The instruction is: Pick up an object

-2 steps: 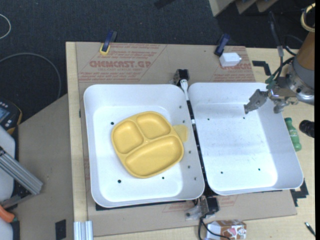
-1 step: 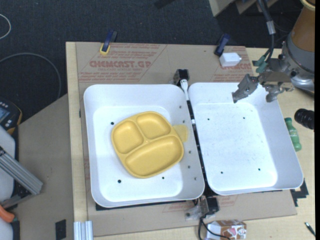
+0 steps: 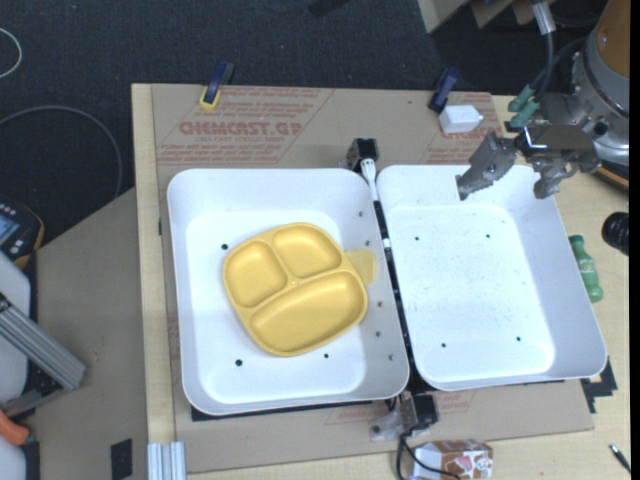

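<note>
On the worktop [image 3: 300, 118], two white bins are sitting side by side; the left bin [image 3: 200, 218] is holding a yellow divided plate [image 3: 293, 288], well apart from the hand [image 3: 510, 175], which is hanging over the right bin's [image 3: 480, 358] far edge, fingers spread and empty. Judging so, a descent here is risking closing on nothing
</note>
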